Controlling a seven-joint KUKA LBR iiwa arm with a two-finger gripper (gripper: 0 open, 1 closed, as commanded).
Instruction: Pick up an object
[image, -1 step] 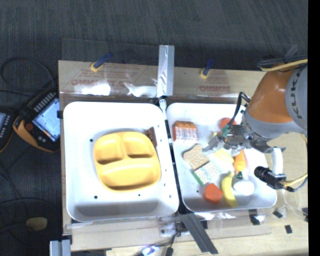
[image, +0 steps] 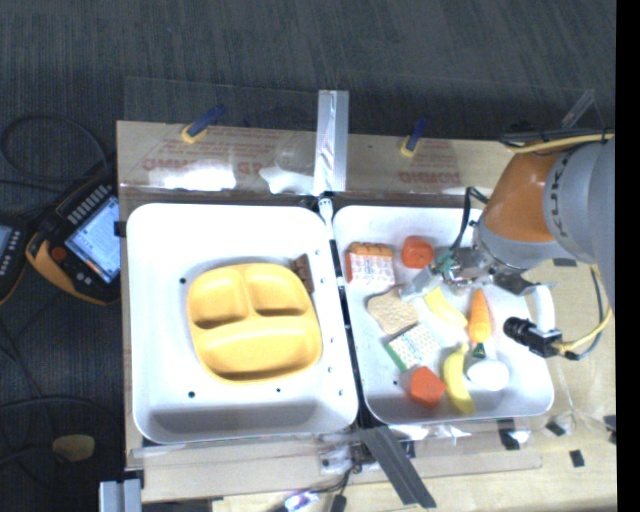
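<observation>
Fingers of the gripper (image: 447, 268) are too small and blurred against the clutter to say whether they are parted or closed, and nothing can be seen held between them. Crowding is the main risk, judged from the near edge of the right bin (image: 540, 405) outward. Closest to the camera, a white round piece (image: 488, 376), a banana (image: 457, 378) and a red block (image: 427, 385) lie touching or nearly so, and a grab there could wedge two things at once or push one away. Farther in, the carrot (image: 479, 315), the green-and-white packet (image: 414, 347) and the tan cracker (image: 392, 310) lie close together; the flat ones give little to pinch. A pale yellow piece (image: 444, 305) lies just on the near side of the gripper and is probably the likeliest object to take. Its slanted lie could let it slip out sideways. Beyond the gripper, the red tomato (image: 418, 251) lies just beside it and may roll if nudged. The orange box (image: 369, 262) lies by the divider. The left bin (image: 150, 400), with its yellow tray (image: 255, 320), is well apart.
</observation>
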